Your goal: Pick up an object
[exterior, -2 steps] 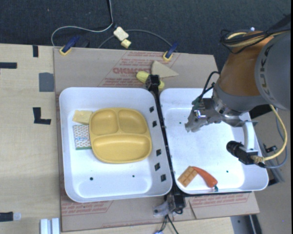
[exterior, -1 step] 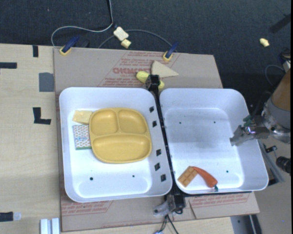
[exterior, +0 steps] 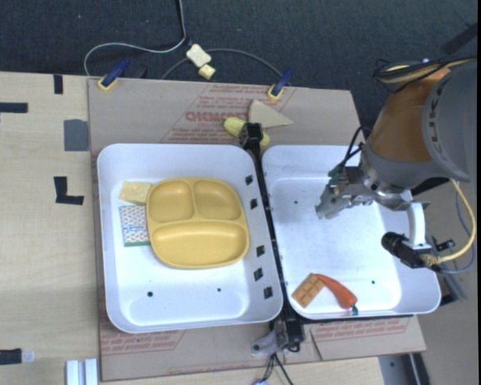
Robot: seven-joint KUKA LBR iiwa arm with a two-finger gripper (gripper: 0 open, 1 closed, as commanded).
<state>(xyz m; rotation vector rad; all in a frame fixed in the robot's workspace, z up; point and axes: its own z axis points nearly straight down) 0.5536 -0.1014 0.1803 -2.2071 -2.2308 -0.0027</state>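
Orange and tan, the carrot [exterior: 337, 288] and the waffle piece [exterior: 306, 289] lie touching each other at the near edge of the right bin [exterior: 389, 207]. My fingers [exterior: 335, 201] hang over the far middle of that same bin, above bare white floor, with nothing between them; how far apart they stand I cannot tell from this slant. Both things lie nearer the camera than my fingers, almost straight toward the near rim. The carrot's long axis runs slantwise, from far-left to near-right. In the left bin [exterior: 112, 215] sit a yellow tray [exterior: 199, 221] and two small sponges [exterior: 134, 213], well apart from me.
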